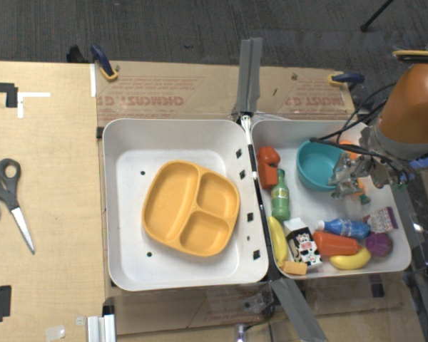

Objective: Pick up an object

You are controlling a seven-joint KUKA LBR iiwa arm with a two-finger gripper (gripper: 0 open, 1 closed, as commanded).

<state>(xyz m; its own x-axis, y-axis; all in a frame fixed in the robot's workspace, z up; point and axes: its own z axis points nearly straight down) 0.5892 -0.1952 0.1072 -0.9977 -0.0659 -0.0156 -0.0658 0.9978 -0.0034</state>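
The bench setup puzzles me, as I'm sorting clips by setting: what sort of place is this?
Probably a robotics lab bench for grasping trials: two white bins clamped over cardboard, toy food such as a banana, and scissors on the plywood top.

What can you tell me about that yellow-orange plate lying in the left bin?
The plate is a yellow-orange divided dish that looks like smooth plastic, with rounded corners and a raised rim. Ridges split it into three sections: one long one on its left side and two smaller ones on its right. It lies flat and right side up, turned slightly askew, near the middle of the left bin. It rests on the bin's white floor, apart from the walls, and its sections hold nothing.
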